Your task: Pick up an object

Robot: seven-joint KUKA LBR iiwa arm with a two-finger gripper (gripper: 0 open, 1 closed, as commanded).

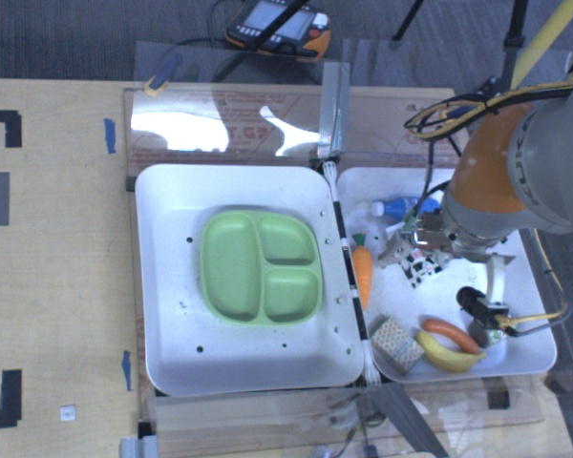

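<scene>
Gripper (415,256): lowered into the right bin (535,351) at its middle, beneath the grey arm (540,175); whether it is released or clenched cannot be told, and nothing can be seen held in it.
Left bin (162,284): occupied by a green divided plate (261,266), well apart from the tool.
Step in hand: judged to be the descent or positioning over a target; no lift is shown.
Next move: a closing on one object and a straight rise are called for.
Candidates: carrot (362,273) by the dividing wall, banana (449,351) with a red piece touching it, patterned block (397,343), blue item (398,207).
Hidden: the tool's tip is blurred against clutter; the object under it cannot be named.
</scene>
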